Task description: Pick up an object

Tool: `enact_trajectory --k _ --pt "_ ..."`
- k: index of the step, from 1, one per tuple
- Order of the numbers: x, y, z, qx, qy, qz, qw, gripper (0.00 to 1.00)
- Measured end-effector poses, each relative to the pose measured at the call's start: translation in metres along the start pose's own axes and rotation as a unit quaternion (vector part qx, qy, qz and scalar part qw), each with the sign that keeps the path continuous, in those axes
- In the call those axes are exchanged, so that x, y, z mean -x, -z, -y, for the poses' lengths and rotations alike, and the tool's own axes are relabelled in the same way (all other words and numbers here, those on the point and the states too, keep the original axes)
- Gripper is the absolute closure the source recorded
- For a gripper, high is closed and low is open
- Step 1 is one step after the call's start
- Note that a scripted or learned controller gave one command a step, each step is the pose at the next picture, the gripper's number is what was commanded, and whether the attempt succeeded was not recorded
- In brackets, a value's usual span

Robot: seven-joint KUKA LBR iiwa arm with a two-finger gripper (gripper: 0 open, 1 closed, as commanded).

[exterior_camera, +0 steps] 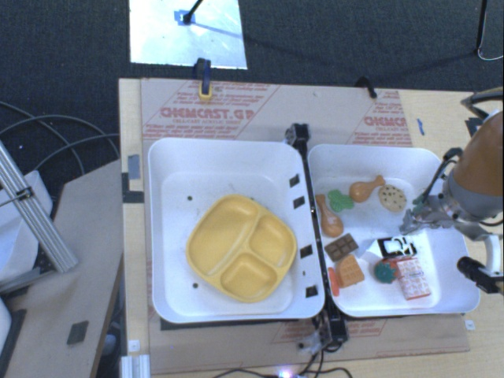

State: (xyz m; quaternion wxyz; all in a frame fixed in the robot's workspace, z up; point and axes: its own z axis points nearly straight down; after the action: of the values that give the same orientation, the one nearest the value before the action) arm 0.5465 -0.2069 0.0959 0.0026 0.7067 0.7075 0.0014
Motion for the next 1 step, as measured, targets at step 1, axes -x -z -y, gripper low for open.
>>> enact_trajectory --k 1 --pt "0.0001 0.0106 -0.0011 0.001 0.000 0.000 1.0000 1.00"
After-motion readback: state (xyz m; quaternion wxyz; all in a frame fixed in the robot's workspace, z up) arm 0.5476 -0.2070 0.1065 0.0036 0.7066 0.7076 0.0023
